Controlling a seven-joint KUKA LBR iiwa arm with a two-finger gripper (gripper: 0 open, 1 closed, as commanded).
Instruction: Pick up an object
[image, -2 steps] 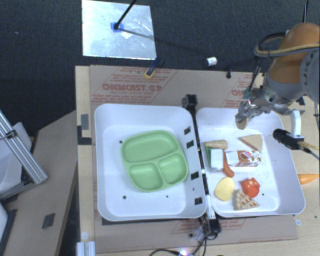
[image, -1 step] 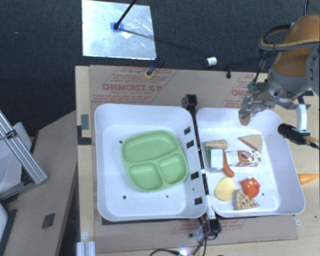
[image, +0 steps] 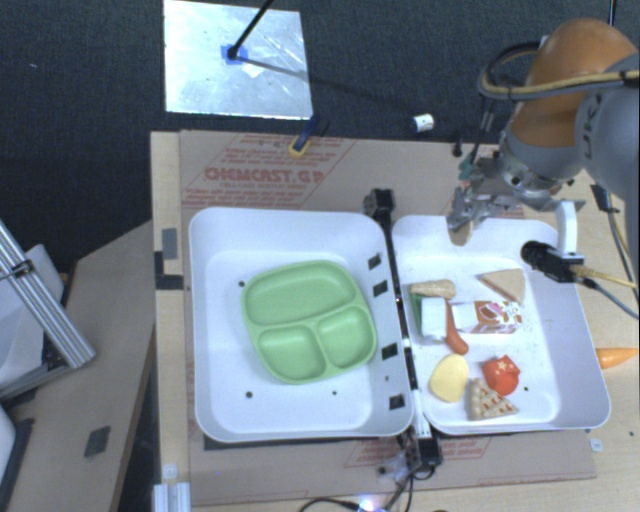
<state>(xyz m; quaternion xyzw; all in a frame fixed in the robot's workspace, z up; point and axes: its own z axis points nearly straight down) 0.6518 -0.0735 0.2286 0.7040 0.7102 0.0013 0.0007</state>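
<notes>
Nearest the bottom of the frame, the right bin (image: 575, 400) holds the toy food: a waffle-patterned wedge (image: 489, 402) at its lower edge, a red strawberry-like piece (image: 501, 373) just above it, and a yellow lemon-shaped piece (image: 449, 378) to their left. Higher up lie an orange sausage (image: 455, 338), a small white block (image: 433, 318), a red-and-white packet (image: 493, 316), a tan bread-like piece (image: 432, 289) and a tan wedge (image: 503, 284). The left bin (image: 215, 300) carries a green divided tray (image: 305, 320).

Farther up, at the upper right, the gripper (image: 462, 228) hangs over the top edge of the right bin, well apart from the cluster. A small tan thing shows at its tip, but the view is too coarse to tell whether the fingers are open, closed or gripping it.

No target is fixed by the task, so I judge the arm is in an approach or transfer stage. To do this well, a pick should aim for a piece with free space on both sides, such as the tan wedge or the lemon shape, come straight down, and avoid the crowded packet and sausage, which touch.
</notes>
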